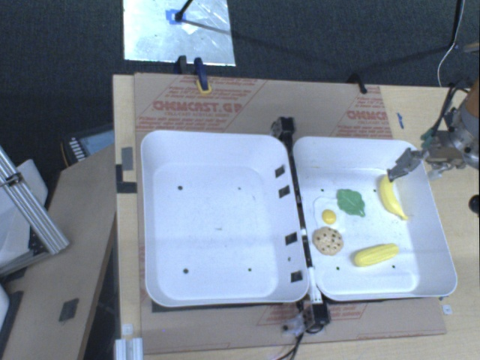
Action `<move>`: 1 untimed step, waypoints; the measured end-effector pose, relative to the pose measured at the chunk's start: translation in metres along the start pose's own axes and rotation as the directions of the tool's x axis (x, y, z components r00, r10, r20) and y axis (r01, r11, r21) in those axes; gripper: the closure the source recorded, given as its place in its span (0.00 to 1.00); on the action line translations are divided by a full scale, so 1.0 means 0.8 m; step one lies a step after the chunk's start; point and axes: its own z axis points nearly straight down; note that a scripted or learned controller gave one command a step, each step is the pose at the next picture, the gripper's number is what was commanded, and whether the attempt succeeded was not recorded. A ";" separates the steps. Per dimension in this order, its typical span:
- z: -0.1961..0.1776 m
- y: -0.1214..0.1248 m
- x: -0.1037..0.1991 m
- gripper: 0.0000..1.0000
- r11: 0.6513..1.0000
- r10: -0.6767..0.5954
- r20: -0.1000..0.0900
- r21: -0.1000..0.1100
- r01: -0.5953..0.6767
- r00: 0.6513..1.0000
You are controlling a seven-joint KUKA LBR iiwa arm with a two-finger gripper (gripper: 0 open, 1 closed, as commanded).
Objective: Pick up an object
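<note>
**Gripper nears the banana**

The gripper (pixel 399 166) hovers in the right bin (pixel 431 276), touching or just above the banana (pixel 391 196); its opening cannot be told. This looks like the approach; next it needs a descent and a firm close.

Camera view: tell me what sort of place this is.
Probably a robot-grasping lab bench, not a kitchen. Two white bins sit on a cardboard-covered bench, toy foods such as a banana and a cookie lie in the right one, and the arm's hand hovers above.
</note>
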 end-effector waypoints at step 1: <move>0.143 0.056 0.008 0.00 1.000 -0.004 -0.002 0.004 0.004 1.000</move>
